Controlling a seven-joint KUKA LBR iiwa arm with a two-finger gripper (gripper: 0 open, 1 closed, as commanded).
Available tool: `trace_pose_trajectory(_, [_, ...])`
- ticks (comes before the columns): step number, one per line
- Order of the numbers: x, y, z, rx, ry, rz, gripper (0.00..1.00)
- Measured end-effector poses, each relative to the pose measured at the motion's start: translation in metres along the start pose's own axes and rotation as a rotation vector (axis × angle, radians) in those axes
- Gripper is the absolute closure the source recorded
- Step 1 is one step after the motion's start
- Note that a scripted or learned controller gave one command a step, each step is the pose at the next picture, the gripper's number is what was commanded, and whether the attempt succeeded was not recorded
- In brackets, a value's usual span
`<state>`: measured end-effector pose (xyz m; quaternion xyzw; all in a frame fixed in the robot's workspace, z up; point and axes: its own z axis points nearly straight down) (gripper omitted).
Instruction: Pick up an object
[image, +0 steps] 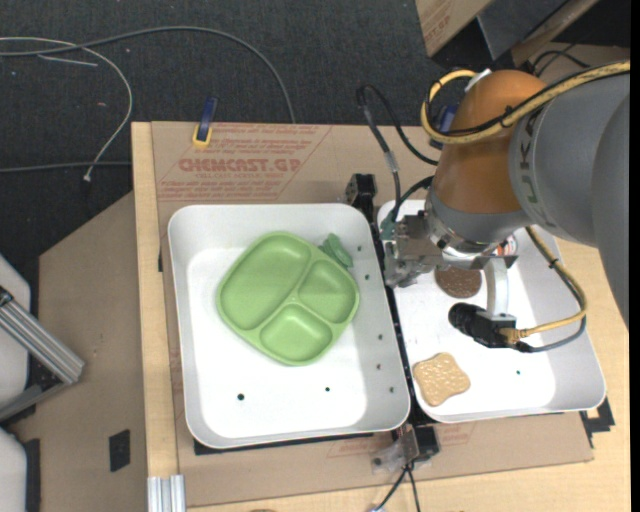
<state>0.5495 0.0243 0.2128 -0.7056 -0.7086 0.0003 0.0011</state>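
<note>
You had the grey arm (575, 140) with its orange band (485, 150) reaching in from the right. The wrist was over the upper-left corner of the right-hand shallow white bin (560, 355). The two-finger gripper (408, 255) sat low there, just beside the wall next to the left-hand shallow white bin (182, 300). From this angle you couldn't tell whether it was open or closed, or whether it had hold of anything.

Pick candidates, right bin:
- a brown round disc (460, 283), partly hidden under the wrist, just right of the gripper
- a tan, squarish, textured cracker-like piece (441, 378), flat on the bin floor near the lower-left corner, apart from the gripper

Left bin:
- a pale green three-compartment plastic plate (288, 297), flat mid-bin, turned at a slant
- a small darker green piece (337, 250) at the plate's upper-right edge, near the bin wall

Writing: both bins stood on a brown cardboard sheet (150, 210). Its red print (240, 163) above the left bin read "CHEMCAST GP". The smaller red lines around it were too fine to read. A blue clip-like item with a yellow end (206, 118) lay at the sheet's upper edge, upper left of the frame.
</note>
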Motion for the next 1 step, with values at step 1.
trace_pose_trajectory(1, [0.0455,-0.0056,-0.0026,-0.001,0.001,-0.001,1.0])
